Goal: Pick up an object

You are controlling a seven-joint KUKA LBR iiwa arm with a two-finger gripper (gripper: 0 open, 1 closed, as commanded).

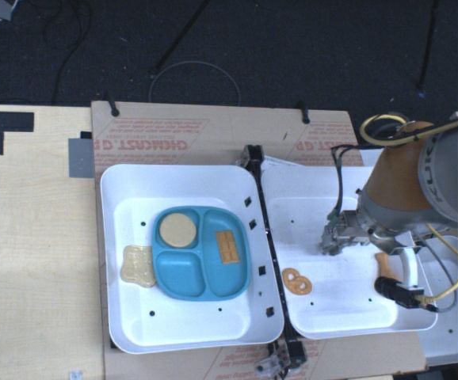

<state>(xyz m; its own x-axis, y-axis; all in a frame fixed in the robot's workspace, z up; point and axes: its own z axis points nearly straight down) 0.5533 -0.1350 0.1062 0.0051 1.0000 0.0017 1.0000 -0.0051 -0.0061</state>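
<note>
My gripper [331, 241] hangs low over the left half of the right bin [348, 323], reaching in from the right. A small brown pretzel [296, 282] lies on the bin floor, below and to the left of the gripper and apart from it. The left bin [126, 188] holds a blue compartment tray [189, 279]. In the tray, a round tan biscuit [177, 229] lies in the upper left compartment and a rectangular brown cracker [227, 247] in the right one. A pale yellow spongy piece [138, 265] rests against the tray's left side.
A small orange piece [382, 261] shows just right of the gripper, partly behind the arm. A black divider [262, 236] runs between the two bins. Both bins sit on cardboard [213, 137] on the bench.
</note>
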